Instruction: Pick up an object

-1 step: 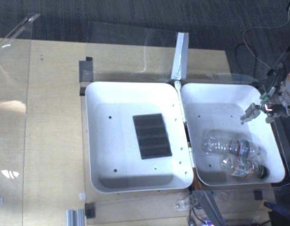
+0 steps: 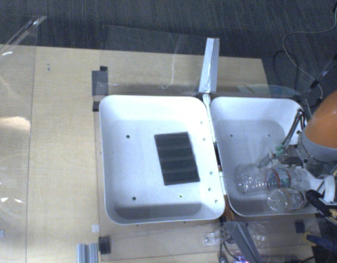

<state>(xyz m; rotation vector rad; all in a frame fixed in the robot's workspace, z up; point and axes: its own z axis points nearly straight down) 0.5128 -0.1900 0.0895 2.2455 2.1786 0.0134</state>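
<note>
two clear plastic bottles (image 2: 262,178) lie in the right bin (image 2: 242,119), near its front edge. the hand (image 2: 282,159) hangs just above them; its grip cannot be told.

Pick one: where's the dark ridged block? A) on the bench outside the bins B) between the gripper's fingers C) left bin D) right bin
C: the dark ridged block lies flat on the floor of the left bin, while the clear plastic bottles sit in the right bin.
</note>
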